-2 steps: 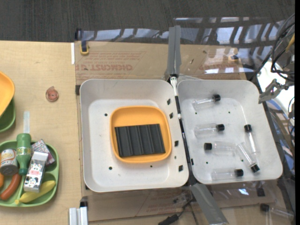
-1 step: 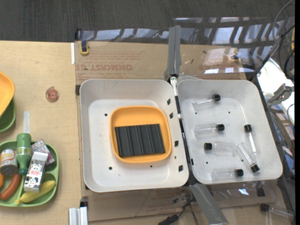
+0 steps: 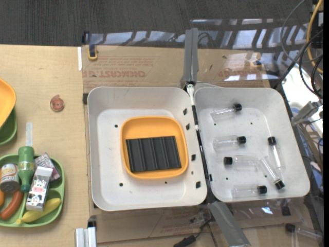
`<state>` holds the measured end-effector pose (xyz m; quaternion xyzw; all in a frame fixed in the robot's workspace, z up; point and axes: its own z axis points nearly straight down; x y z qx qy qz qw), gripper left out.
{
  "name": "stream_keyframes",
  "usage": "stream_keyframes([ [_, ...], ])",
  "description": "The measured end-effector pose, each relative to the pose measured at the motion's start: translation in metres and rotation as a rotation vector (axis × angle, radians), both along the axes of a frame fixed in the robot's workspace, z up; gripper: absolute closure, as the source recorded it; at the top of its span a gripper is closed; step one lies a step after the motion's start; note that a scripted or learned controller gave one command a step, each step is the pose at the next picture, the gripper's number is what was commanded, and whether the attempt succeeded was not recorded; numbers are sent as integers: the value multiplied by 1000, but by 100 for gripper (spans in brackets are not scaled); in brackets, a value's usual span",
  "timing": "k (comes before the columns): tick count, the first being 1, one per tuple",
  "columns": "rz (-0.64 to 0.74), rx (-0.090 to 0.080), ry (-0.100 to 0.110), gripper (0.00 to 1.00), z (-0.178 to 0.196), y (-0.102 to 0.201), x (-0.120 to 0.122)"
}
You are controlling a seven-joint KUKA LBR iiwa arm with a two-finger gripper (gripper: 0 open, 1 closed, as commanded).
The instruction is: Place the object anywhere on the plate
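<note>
An orange plate (image 3: 154,126) with a dark ribbed insert sits in the middle of the left white bin (image 3: 103,153). In the right white bin (image 3: 293,138) lie several clear plastic vials with black caps: one near the back (image 3: 226,110), one at mid left (image 3: 229,142), one upright along the right side (image 3: 274,152), one below the middle (image 3: 240,161), one slanting at the lower right (image 3: 271,173) and one at the front (image 3: 248,191). Nothing lies on the plate's insert.
To the left on the wooden bench a green tray (image 3: 51,212) holds toy food and a green bottle (image 3: 25,168). An orange bowl (image 3: 5,103) and a small pink disc (image 3: 57,104) lie further back. Cables hang at the right edge (image 3: 308,45).
</note>
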<state>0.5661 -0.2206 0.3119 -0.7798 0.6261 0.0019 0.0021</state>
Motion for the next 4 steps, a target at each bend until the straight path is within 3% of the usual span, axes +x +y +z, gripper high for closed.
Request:
stream_keyframes([
  [1,287,0,-2,0,9,6,4],
  [2,690,-1,-4,0,38,8,14],
  [3,1112,0,-7,0,12,2,28],
  [4,1152,1,-8,0,35,1,15],
])
